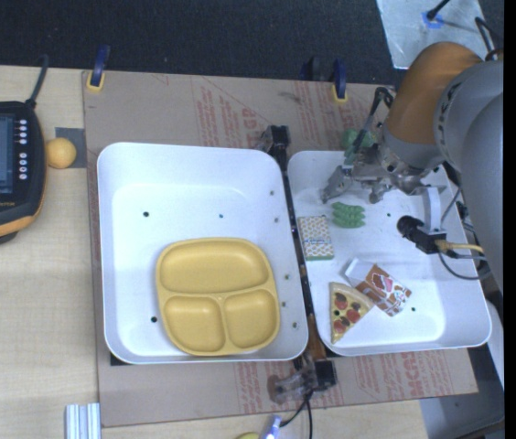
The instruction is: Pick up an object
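While the arm reaches in from the right: the scene reads as below.
Tool [357, 187]: low over the far end of the right bin [464, 323]; fingers spread apart, nothing between them.
Green toy [349, 214]: on the bin floor just in front of the tool.
Patterned card [315, 237]: near the bin's left wall.
Pizza slice [347, 311]: near corner, beside a snack packet [385, 290].
Left bin [125, 199]: holds a yellow divided plate [218, 294].

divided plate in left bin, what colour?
Pale yellow all over, no pattern. The divided plate lies in the left bin; the camera view shows it plainly.
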Available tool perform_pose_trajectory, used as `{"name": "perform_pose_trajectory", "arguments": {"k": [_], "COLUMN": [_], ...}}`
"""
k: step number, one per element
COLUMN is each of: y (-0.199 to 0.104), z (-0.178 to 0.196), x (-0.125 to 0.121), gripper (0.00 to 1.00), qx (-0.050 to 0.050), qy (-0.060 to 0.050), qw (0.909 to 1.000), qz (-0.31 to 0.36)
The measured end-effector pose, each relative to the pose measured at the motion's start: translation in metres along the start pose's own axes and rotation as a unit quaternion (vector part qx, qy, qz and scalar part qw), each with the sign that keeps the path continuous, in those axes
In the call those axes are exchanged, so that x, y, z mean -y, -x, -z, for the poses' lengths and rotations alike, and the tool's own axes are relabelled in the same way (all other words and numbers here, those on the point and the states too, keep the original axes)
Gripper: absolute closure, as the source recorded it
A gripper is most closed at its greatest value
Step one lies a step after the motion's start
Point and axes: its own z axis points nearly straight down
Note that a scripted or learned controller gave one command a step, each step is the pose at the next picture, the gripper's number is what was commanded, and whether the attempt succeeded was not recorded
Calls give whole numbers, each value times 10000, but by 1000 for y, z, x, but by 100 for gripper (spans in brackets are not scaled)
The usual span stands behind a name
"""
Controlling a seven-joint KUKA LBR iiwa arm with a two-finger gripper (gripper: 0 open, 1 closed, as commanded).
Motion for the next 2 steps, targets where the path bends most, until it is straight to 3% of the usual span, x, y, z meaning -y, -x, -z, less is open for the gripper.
{"name": "perform_pose_trajectory", "arguments": {"k": [1,2], "y": [-3,-2], "z": [1,11], "x": [24,24], "gripper": [0,100], "qx": [6,9], "qy": [-13,-20], "qw": [10000,10000], "qz": [-10,-5]}}
